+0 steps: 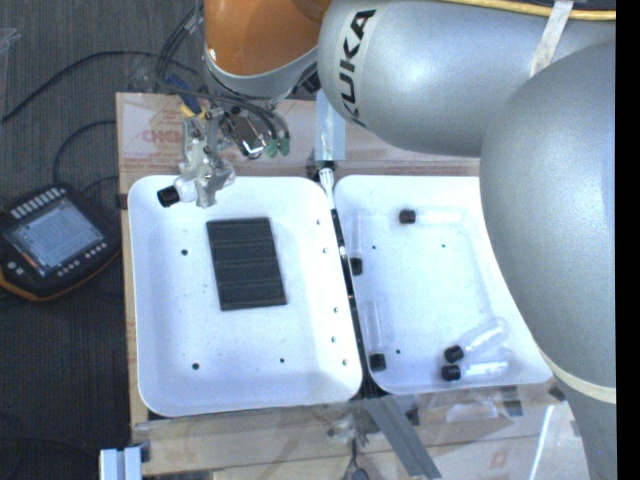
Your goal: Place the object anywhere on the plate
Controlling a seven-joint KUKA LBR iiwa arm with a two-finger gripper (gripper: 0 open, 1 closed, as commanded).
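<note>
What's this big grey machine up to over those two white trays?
A grey robot arm reaches over the left bin. Its hand is at that bin's far left corner, with a clear black-capped tube at its tip. A dark ribbed plate lies in the middle of that bin, with nothing on it yet. More capped tubes lie in the right bin.

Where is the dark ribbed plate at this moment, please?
In the camera view the dark ribbed plate lies flat in the left bin, a little above its middle, just below the gripper and left of the divider between the two bins.
</note>
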